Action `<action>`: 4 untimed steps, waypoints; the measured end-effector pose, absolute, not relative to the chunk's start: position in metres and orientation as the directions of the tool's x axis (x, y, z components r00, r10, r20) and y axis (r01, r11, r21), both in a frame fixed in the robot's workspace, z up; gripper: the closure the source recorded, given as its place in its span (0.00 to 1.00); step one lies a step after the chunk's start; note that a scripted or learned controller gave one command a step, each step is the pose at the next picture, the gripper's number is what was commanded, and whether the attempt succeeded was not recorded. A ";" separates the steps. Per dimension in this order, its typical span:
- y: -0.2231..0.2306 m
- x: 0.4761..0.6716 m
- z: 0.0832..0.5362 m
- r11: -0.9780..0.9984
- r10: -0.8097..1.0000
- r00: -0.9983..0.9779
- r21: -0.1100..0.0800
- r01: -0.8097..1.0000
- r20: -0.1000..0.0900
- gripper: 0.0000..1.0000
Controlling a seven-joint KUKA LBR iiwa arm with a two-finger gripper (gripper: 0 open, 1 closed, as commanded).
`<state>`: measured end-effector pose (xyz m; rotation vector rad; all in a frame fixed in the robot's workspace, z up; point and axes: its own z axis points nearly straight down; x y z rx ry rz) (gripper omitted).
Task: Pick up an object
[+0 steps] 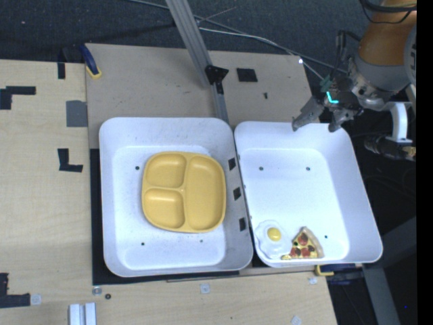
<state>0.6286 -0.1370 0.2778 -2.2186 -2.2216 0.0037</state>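
A yellow three-compartment plate [183,191] lies in the left bin [120,181]. In the right bin [352,181], at its near edge, a toy fried egg [271,235] sits beside a toy pizza slice [305,244]. My gripper [316,122] hangs over the far edge of the right bin, well away from the egg and pizza. Its two dark fingers stand spread apart with nothing between them.
A slanted metal pole [196,46] rises behind the bins, with cables trailing across the dark cloth at the back. A blue and yellow clamp [90,61] sits on the bench's far left corner.
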 end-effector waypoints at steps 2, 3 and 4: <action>-0.138 0.635 0.233 0.001 1.000 -0.001 -0.005 1.000 -0.001 0.00; -0.134 0.630 0.170 0.002 1.000 -0.002 -0.006 1.000 0.000 0.00; -0.132 0.623 0.106 0.001 1.000 -0.001 -0.008 1.000 0.000 0.00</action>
